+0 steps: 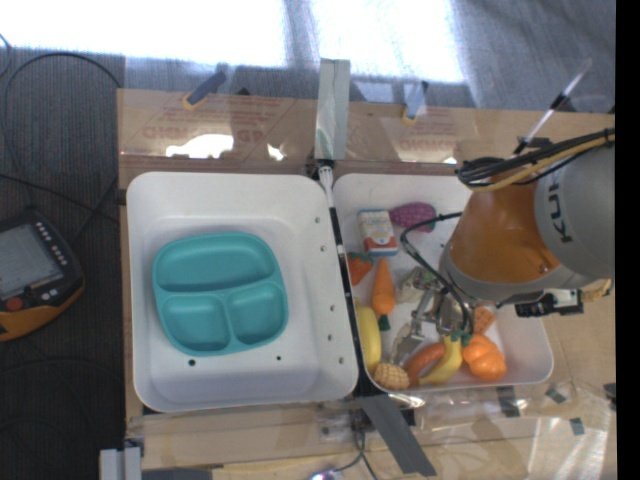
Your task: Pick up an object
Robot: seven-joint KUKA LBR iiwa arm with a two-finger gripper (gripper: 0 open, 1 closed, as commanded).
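Holding teal tray (220,290): left bin (160,208) | toy food: right bin (530,363) | jaws (425,326): state unclear

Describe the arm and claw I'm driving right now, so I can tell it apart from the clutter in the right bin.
The arm is a rounded grey body with part of a dark lettered logo on its side, ending in a broad orange band above the wrist. Black and yellow cables loop across its top. The claw below is a small metallic silver-grey assembly with thin dark wires running to it.

Teal tray (219,290) smooth matt plastic; 2 white bins (230,200) glossy plastic; bench (260,128) wood.
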